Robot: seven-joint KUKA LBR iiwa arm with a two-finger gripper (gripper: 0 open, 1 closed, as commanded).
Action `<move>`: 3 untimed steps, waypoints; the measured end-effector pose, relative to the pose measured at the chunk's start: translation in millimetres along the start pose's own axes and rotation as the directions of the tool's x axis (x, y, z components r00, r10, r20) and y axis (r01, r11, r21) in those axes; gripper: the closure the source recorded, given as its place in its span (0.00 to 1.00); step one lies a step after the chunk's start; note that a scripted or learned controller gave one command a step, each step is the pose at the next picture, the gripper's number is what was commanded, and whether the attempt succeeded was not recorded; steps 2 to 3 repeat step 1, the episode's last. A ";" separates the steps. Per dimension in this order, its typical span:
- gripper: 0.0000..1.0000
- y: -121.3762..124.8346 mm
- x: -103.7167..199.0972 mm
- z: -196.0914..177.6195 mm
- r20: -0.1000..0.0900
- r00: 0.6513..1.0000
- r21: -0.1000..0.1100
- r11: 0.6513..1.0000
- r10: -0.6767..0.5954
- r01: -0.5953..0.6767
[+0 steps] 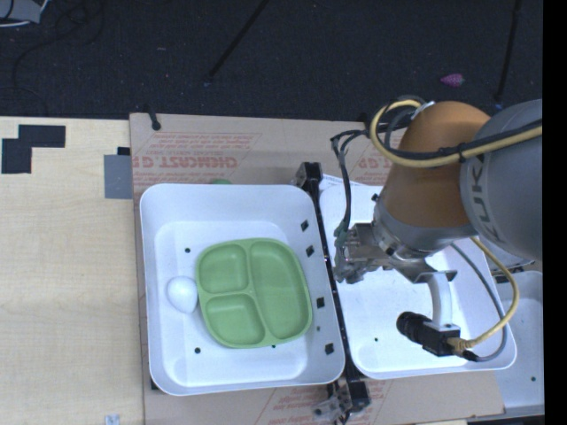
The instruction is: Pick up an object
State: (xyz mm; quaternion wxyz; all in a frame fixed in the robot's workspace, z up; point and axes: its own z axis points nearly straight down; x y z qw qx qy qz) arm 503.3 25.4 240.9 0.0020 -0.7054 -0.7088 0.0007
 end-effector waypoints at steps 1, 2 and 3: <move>1.00 8.3 50.3 15.8 0.001 1.000 0.001 1.000 0.001 -0.001; 1.00 8.3 50.3 15.8 0.001 1.000 0.001 1.000 0.001 -0.001; 1.00 8.3 50.3 15.8 0.001 1.000 0.001 1.000 0.001 -0.001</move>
